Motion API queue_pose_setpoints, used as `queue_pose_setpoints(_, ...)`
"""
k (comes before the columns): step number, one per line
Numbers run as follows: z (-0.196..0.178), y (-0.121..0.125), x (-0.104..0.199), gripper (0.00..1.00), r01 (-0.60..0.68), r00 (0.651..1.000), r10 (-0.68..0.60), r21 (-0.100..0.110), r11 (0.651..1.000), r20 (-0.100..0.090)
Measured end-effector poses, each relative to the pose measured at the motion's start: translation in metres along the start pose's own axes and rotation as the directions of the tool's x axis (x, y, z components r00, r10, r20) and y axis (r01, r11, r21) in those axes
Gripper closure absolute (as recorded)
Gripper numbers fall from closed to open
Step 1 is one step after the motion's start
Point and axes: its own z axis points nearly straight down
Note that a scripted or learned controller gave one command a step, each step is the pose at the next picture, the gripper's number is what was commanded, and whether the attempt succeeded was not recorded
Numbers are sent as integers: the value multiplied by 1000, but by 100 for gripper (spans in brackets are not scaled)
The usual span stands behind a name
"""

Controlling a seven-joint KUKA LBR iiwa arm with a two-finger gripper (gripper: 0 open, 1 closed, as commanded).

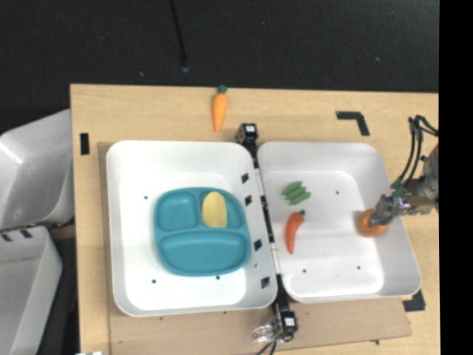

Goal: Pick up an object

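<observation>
The right bin (332,279) holds a green pod-like piece (295,192), a red-orange chilli-shaped piece (293,231) and a round orange object (368,224) close to its right wall. My gripper (387,208) reaches in from the right edge and sits just above and right of the orange object, touching or overlapping its upper right side. Part of that object is hidden behind the gripper.
The left bin (129,272) carries a blue divided plate (199,248) with a yellow item (214,209) in its upper right section. An orange carrot (219,109) lies on the wooden bench behind the bins. Cables hang at the far right (415,146).
</observation>
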Motion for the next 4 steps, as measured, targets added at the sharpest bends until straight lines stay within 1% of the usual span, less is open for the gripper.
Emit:
queue_pose_setpoints(1,-5,17,50,100,5,1000,-5,3,1000,-3)
queue_pose_setpoints(3,14,27,161,100,4,1000,-4,6,1000,-4)
queue_pose_setpoints(4,18,38,219,100,5,1000,-5,5,1000,-4)
